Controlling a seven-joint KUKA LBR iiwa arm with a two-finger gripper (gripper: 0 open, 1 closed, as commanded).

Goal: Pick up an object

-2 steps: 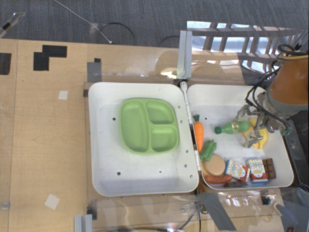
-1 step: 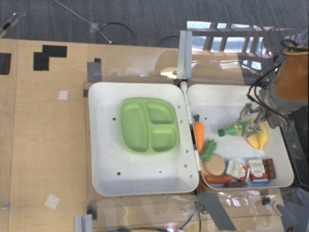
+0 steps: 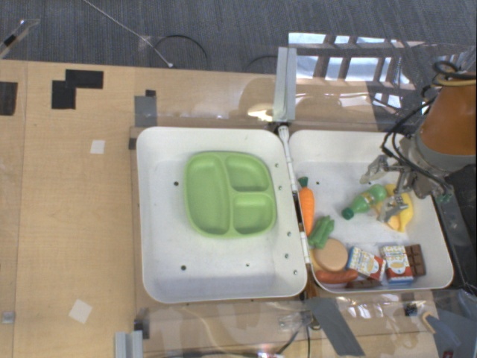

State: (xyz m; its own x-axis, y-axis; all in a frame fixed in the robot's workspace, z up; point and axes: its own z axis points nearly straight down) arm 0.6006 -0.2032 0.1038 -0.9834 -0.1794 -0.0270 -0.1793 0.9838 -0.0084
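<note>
While the gripper (image 3: 393, 187) hung spread above the green bottle (image 3: 367, 201) at right of frame, nothing sat between its fingers, apparently lining up a grab.

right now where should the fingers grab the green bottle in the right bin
Probably across the wide body of the small green plastic bottle, coming straight down from above. It lies on its side, dark cap pointing to the view's lower left, with bare white bin floor along its upper-left flank. The yellow banana-shaped toy crowds its right end, so avoid that end.

Plate (image 3: 227, 194) – matt green plastic.
</note>
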